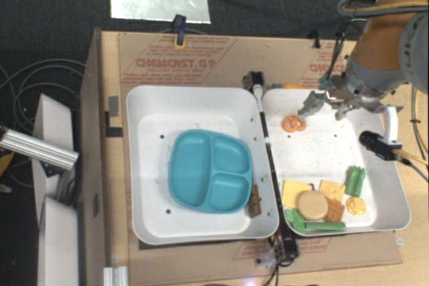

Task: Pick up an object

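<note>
Small orange pretzel [293, 123] near right bin's [385, 174] far edge, open empty jaws [326, 106] hovering just beside, bare white floor around.

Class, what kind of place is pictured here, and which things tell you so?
Probably a robotics lab bench: a grey-and-orange robot arm, two shallow white bins on cardboard, and loose black cables.

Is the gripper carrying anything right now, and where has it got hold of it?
Nothing is held. The gripper hangs open over the right bin, with the pretzel lying on the bin floor beside its left finger.
</note>
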Motion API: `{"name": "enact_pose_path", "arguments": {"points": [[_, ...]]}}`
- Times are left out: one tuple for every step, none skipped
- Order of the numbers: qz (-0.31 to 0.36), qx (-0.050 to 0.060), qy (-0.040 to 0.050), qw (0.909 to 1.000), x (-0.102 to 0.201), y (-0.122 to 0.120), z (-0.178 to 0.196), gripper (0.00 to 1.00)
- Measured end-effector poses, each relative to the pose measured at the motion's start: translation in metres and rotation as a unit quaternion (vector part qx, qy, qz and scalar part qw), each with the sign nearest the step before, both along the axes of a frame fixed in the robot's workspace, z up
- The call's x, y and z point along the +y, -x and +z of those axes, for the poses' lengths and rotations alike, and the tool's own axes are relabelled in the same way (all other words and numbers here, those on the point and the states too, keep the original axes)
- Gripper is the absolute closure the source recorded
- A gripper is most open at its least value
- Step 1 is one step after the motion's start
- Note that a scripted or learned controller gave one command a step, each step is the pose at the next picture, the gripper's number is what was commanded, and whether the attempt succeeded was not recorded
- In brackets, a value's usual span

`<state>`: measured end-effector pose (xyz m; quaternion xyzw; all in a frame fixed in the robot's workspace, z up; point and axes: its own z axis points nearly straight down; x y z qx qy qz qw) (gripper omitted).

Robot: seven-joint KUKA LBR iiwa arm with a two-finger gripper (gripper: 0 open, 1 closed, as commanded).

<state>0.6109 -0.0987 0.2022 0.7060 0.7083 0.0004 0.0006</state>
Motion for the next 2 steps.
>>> {"name": "enact_pose_path", "arguments": {"points": [[0.002,0.0,0.0,1.0,0.014,-0.039,-0.062,0.0],[0.002,-0.001,0.0006,1.0,0.004,-0.059,-0.12,0.0]]}}
